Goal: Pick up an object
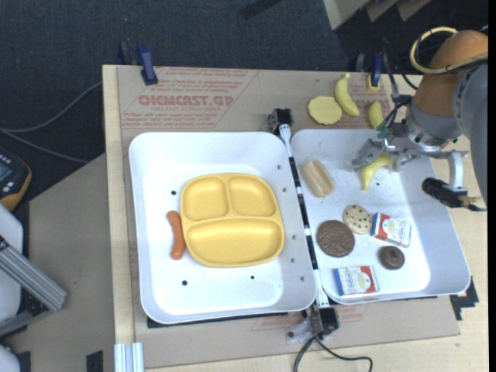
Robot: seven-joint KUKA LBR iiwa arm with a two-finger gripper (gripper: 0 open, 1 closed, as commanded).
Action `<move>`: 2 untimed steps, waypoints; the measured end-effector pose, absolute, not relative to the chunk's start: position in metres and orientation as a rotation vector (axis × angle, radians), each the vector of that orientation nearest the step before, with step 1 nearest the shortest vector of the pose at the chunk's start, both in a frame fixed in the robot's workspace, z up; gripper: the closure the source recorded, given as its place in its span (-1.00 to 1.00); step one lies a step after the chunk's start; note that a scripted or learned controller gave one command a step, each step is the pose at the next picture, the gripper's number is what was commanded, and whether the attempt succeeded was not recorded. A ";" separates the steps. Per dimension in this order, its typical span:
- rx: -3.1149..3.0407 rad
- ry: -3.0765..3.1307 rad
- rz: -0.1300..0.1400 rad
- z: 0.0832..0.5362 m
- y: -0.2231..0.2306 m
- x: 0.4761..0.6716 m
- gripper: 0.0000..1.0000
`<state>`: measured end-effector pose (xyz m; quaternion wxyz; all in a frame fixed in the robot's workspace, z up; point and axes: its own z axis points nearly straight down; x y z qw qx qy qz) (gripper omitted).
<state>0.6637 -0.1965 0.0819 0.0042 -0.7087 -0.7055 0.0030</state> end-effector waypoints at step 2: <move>-2.212 -2.225 0.000 0.084 -0.130 0.667 1.00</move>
